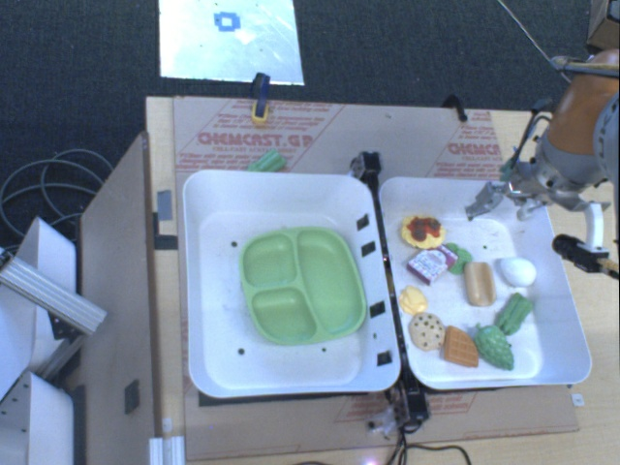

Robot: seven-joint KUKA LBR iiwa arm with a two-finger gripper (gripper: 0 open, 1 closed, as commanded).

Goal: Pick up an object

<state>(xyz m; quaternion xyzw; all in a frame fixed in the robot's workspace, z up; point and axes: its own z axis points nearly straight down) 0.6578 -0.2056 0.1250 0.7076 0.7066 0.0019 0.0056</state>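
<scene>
The right bin [562, 356] holds several toy foods: a small pizza [423, 230], a purple box [431, 263], a bread roll [479, 283], a white egg [516, 271], a green pickle [513, 313], a leafy green piece [494, 347], an orange wedge [460, 347], a cookie [424, 330] and a yellow piece [413, 300]. My gripper [502, 207] hangs over the far part of this bin, up and to the right of the pizza and above the egg. It is open, with nothing between its fingers.
A green divided tray [302, 284] lies in the left bin [208, 356]. A black divider [380, 260] with clips runs between the two bins. Bare white floor lies in the right bin's far right corner, under the gripper.
</scene>
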